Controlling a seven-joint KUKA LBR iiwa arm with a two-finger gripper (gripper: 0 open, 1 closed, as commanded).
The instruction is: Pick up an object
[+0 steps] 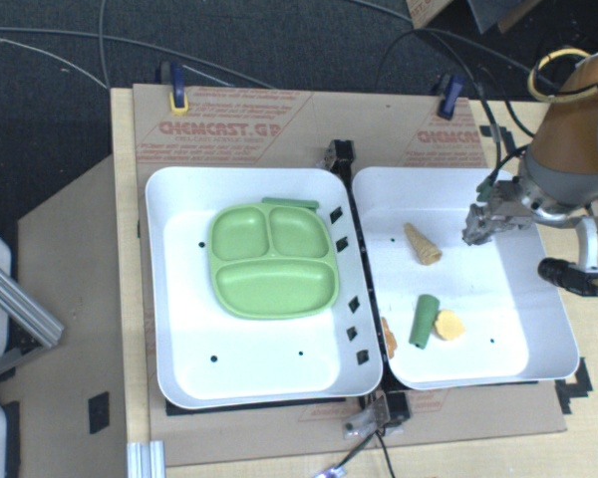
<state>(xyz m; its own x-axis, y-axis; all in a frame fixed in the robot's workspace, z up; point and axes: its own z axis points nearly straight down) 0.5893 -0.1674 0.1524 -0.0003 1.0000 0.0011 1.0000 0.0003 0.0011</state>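
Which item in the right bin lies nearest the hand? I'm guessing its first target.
The cone, tan and alone in the upper part, just left of the hand. The green cylinder and yellow piece lie lower.

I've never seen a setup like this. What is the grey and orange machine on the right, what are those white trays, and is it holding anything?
You are looking down at a slant from one fixed camera above a bench. The grey and orange machine is a robot arm reaching in from the right; the gripper at its end is meant to pick things up. The two white trays are shallow bins. The left bin holds a green divided plate. The right bin holds a tan cone, a green cylinder and a small yellow piece beside it. The gripper hangs over the right bin's upper part, and nothing shows between its fingers.
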